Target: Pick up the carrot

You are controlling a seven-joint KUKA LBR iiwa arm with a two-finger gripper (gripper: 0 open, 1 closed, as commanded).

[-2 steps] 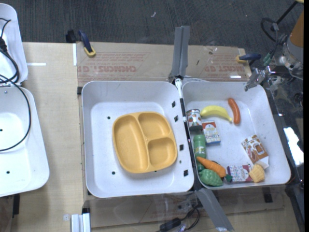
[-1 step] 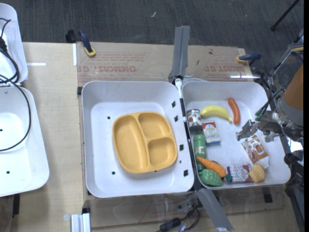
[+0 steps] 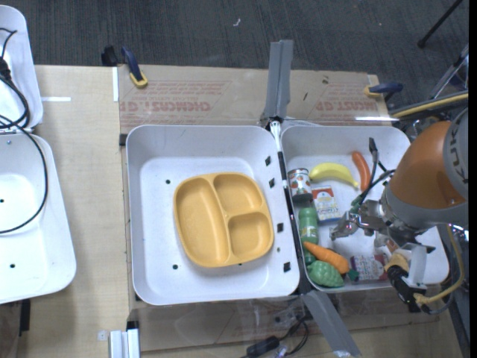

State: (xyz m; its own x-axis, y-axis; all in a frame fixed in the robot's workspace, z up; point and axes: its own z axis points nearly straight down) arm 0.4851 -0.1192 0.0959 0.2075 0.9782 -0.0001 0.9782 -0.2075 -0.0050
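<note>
Red lettering is printed on the cardboard sheet [image 3: 223, 95] behind the bins [image 3: 149, 222], seen upside down; it cannot be made out with certainty. Labels on the can [image 3: 299, 179] and small box [image 3: 325, 203] are too small to be read.

A dark grey carpet floor [image 3: 209, 13] ran across the top of the frame. Below it lay the pale wooden table [image 3: 82, 110], with a sheet of brown cardboard [image 3: 201, 99] printed in red letters along its upper part. A blue clamp [image 3: 134, 67] gripped the table's upper left edge, and another blue clamp [image 3: 381, 89] sat at the upper right. Light was even, without hard shadows.
</note>
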